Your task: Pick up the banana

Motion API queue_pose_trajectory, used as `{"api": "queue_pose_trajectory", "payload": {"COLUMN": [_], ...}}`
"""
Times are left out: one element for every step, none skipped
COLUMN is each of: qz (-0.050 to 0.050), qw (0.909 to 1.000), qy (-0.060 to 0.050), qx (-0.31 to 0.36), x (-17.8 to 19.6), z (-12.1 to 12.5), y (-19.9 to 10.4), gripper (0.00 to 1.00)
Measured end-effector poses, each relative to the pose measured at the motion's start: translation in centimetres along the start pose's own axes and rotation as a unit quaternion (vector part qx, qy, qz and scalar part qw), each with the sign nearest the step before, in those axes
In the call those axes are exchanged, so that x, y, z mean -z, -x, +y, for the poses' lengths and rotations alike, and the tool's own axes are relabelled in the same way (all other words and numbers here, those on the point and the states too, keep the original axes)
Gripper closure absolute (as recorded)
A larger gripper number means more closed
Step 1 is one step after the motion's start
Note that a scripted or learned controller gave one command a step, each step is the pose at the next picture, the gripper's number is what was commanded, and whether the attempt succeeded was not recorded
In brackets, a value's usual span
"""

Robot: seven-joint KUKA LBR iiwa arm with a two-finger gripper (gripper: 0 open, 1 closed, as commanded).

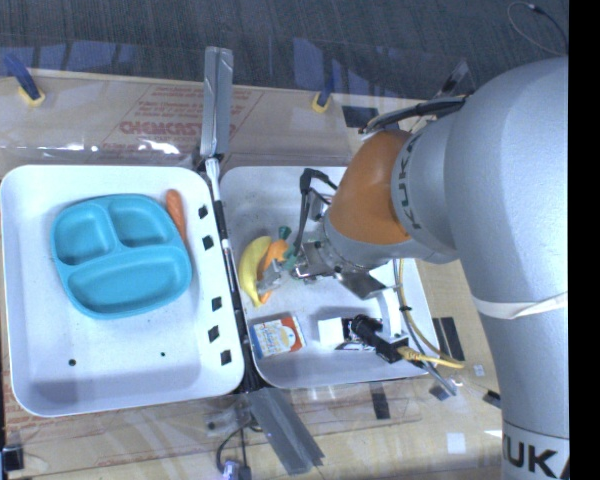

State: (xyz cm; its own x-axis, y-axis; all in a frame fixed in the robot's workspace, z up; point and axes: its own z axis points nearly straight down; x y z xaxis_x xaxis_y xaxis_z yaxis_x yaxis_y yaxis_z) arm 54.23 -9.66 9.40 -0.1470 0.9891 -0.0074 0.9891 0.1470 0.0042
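The arm (480, 188) poises its hand (292, 260), grip unclear, just beside the banana (252, 268).

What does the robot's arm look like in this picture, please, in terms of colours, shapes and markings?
The arm is a thick, rounded grey body with an orange band above the wrist. Dark KUKA lettering runs along the grey shell beside the band and again near the bottom. Thin cables loop around the small metal gripper.

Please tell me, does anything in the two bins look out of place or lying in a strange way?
One thing stands out slightly: the carrot lies in the left bin wedged beside the blue divided plate, against its right edge, not in a compartment. In the right bin, the banana and the small carton lie flat, undamaged. No spill shows.
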Motion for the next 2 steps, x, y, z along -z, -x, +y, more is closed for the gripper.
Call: {"api": "queue_pose_trajectory", "payload": {"qz": [0.001,0.003], "qw": [0.9998,0.9993], "qy": [-0.001,-0.001], "qx": [0.019,0.037], "x": [-0.1,-0.1], "z": [0.9,2.9], "y": [0.3,0.7], "gripper": [0.00,0.00]}}
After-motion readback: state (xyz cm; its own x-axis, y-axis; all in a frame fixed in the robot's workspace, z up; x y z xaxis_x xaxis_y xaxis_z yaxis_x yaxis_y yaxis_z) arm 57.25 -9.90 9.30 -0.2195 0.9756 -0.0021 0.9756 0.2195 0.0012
